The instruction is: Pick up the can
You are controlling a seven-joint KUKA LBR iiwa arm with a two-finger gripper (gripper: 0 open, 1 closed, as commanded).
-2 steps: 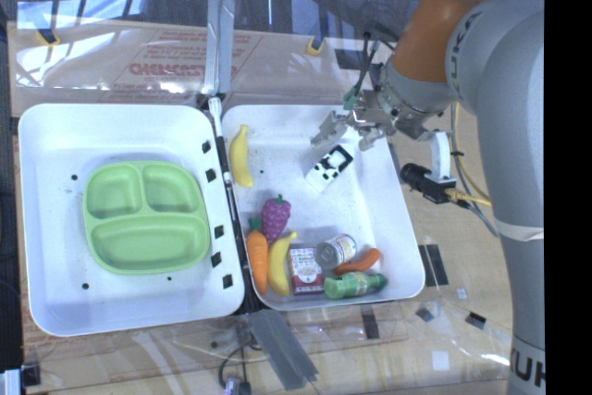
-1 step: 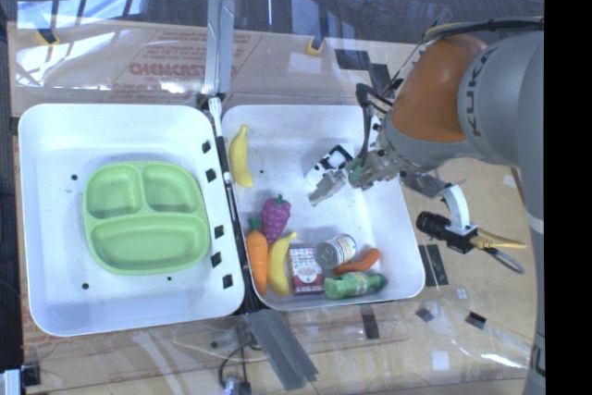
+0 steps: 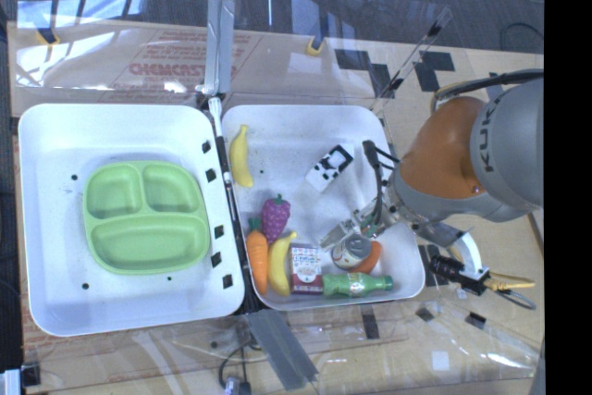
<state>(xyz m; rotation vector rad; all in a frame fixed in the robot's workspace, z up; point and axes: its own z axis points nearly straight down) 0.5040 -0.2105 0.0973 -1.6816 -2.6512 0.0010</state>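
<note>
The can (image 3: 307, 270), with a red and white label, lies on its side near the front wall of the right bin (image 3: 296, 120). It sits between a banana (image 3: 280, 262) on its left and a green bottle (image 3: 358, 285) on its right. My gripper (image 3: 357, 234) reaches in from the right and hangs low over the bin floor, just right of and behind the can. It is above an orange carrot (image 3: 372, 256). A round silvery shape lies right under the gripper tip, and I cannot make out what it is. Nothing is visibly held.
The right bin also holds a second banana (image 3: 240, 156) by its left wall, purple grapes (image 3: 275, 217), another carrot (image 3: 257, 261) and a white box with black marks (image 3: 330, 167). A green divided plate (image 3: 144, 217) lies in the left bin (image 3: 55, 143).
</note>
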